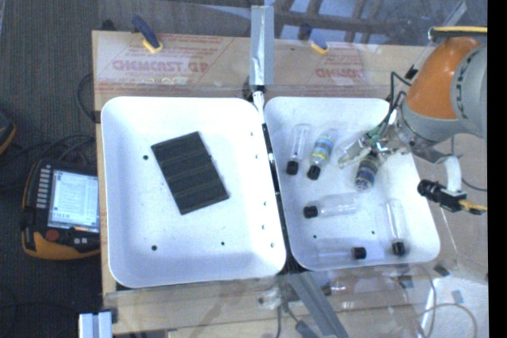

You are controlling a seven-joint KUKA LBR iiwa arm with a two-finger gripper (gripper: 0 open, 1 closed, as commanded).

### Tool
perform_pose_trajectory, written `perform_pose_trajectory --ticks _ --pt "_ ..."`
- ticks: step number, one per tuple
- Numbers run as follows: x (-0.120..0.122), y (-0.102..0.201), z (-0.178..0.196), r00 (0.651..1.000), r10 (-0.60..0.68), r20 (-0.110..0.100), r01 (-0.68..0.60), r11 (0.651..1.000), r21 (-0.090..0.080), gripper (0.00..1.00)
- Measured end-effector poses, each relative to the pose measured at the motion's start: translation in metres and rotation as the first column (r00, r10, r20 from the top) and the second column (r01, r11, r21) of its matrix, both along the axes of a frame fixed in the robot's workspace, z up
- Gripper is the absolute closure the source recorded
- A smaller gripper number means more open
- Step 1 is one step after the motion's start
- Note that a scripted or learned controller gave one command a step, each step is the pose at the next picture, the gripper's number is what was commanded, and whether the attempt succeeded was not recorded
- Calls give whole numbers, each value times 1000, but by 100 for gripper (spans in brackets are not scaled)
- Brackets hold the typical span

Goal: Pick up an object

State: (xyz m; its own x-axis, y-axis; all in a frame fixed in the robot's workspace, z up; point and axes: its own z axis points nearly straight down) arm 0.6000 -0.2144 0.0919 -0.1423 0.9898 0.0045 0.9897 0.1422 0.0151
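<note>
Clear-plastic vial (366, 172), dark-capped, long axis near-to-far, lies just nearside of your gripper (372, 145); whether it's open, you cannot tell.

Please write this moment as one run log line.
arm: over right bin | gripper: above clear vials, beside blue-labelled vial | grasp: none visible | left bin: black pad

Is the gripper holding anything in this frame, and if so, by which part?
Cannot be told. The gripper sits low in the right bin, right above a small bottle with a dark cap, but no object is clearly seen between its fingers.
</note>
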Motion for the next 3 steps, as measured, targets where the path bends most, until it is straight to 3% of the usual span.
perform_pose_trajectory --ticks 1,2,3 --pt "-29 -1 1 1000 16 4 -16 1000 -3 0" --pt "-30 -2 9 1000 16 5 -16 1000 -9 100" --pt "26 52 95 997 -75 -14 75 997 -8 100"
